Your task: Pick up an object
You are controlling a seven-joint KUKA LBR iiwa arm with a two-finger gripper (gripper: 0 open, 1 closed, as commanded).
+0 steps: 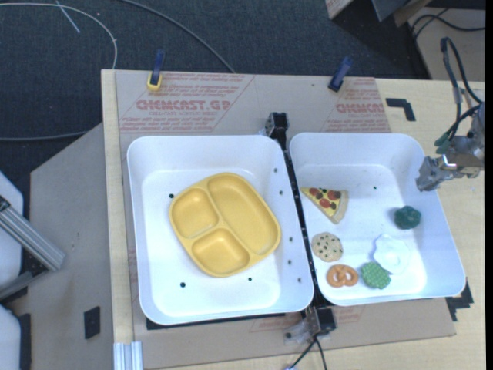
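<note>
Camera view: small dark-green lumpy toy [407,217], right white bin [362,146]; likely light, firm; pinch across sides. Claw [431,177] state indiscernible.

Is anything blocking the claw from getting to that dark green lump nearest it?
Nothing visible does. The gripper sits at the right bin's edge, and bare white floor separates it from the green lump.

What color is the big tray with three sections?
The tray is yellow, seen in the camera view, in the left bin.
</note>
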